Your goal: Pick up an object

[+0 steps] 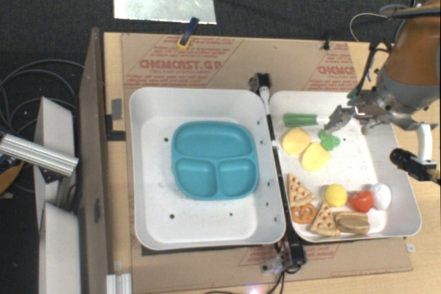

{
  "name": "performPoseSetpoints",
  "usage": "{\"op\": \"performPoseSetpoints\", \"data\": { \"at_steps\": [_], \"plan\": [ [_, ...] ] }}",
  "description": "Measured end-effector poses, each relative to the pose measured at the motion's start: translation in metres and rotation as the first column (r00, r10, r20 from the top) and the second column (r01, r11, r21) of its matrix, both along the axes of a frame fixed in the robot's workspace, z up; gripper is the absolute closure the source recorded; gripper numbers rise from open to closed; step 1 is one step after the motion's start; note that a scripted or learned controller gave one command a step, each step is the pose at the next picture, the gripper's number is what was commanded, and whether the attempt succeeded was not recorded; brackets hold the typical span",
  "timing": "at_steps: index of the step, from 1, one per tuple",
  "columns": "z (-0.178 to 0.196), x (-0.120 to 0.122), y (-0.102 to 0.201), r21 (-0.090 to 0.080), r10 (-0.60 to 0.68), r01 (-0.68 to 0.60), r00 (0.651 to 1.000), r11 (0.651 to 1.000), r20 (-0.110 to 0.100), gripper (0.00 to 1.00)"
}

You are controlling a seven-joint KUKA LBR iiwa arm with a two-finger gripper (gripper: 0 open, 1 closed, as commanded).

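Cardboard sheeting [207, 62] covered the bench beneath two shallow white bins set side by side, ringed by dark floor. Inside the right bin [400, 179], a small green toy [329, 142] lay just beside the tips of the gripper [337, 122], which hung low over the bin's upper half; whether its fingers were apart or together could not be told from this angle. Close by were a green cucumber-like piece [298, 120] along the bin's upper left and two pale yellow pieces [305, 149] touching each other. Toward the near edge sat pizza slices [298, 191], a yellow ball [335, 195], a red tomato [361, 201], a white egg [381, 196] and a brown bread piece [352, 221]. Next door, the left bin [155, 169] held a blue three-compartment plate [214, 160]. Overhead at right rose the grey arm [413, 72] with its orange band.
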State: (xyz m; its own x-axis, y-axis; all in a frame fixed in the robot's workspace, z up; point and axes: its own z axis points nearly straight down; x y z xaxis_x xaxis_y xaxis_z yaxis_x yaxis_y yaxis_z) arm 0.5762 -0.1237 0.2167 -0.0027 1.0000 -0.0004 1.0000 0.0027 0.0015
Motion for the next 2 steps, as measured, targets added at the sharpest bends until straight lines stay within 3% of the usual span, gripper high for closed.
{"op": "performPoseSetpoints", "data": {
  "at_steps": [1,2],
  "plan": [
    [-0.105,0.015,-0.002,0.001,-0.001,0.001,1.000,1.000,-0.005,0.00],
    [-0.133,0.005,-0.006,0.001,-0.002,0.002,1.000,1.000,-0.002,0.00]
  ]
}}
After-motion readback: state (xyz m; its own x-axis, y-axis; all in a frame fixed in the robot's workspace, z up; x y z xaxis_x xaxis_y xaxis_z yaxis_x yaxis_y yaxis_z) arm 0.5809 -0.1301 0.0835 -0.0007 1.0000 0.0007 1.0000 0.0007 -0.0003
